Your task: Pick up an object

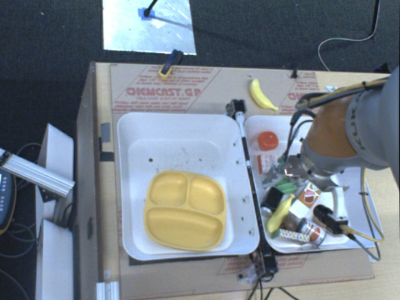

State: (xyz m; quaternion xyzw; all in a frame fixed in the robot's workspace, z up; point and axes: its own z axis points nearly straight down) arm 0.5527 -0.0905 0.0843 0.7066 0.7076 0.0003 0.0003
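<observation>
The right bin holds a heap of small objects: a red round piece, a green item, a yellow banana-shaped piece, a black block and a small bottle. My gripper hangs low over the middle of this bin, right above the green item, at the end of the grey arm with the orange band. The arm hides the right half of the heap. In the left bin lies a yellow divided plate.
A yellow banana lies on the cardboard behind the right bin. A blue and yellow tool rests at the bench's far edge, and a shiny sheet lies on the floor beyond. The bins' shared wall runs just left of the gripper.
</observation>
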